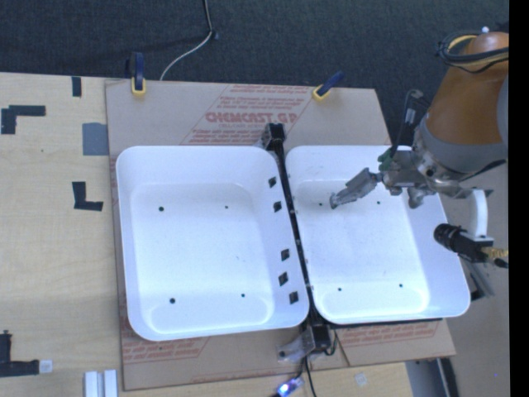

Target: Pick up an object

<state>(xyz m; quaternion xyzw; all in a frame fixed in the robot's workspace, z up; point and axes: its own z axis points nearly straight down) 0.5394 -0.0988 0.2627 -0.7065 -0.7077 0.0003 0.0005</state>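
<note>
From my remote station I cannot tell where the object to be picked lies. The floors of both bins read as plain white, marked by small dark dots near their corners. The hand (338, 198) hangs over the upper left part of the right bin (438, 300), slanting down and to the left from the wrist, with its tip near that bin's inner wall. I cannot tell from this angle whether the hand is apart or together, and I see nothing gripped in it.

The grey arm (463, 151) enters from the right and crosses the right bin's upper right corner. Its orange band (471, 89) bulges above the wrist, and a black fitting (455, 238) juts out just beside the bin's right rim.

The left bin (132, 246) sits against the right one. A black strip (285, 205) carrying several small black clips runs down the seam between the two.

Both bins rest on a cardboard sheet (240, 114) printed in red lettering. The sheet is pinned at its far edge by two blue-and-yellow clamps, one at the left (136, 77) and one at the right (328, 83).

The sheet lies on a pale wooden tabletop (50, 246) marked with pieces of black tape (83, 197) and a grey patch (95, 137). A white cable (186, 56) trails from the sheet's far edge over the dark floor (331, 15) beyond.
</note>
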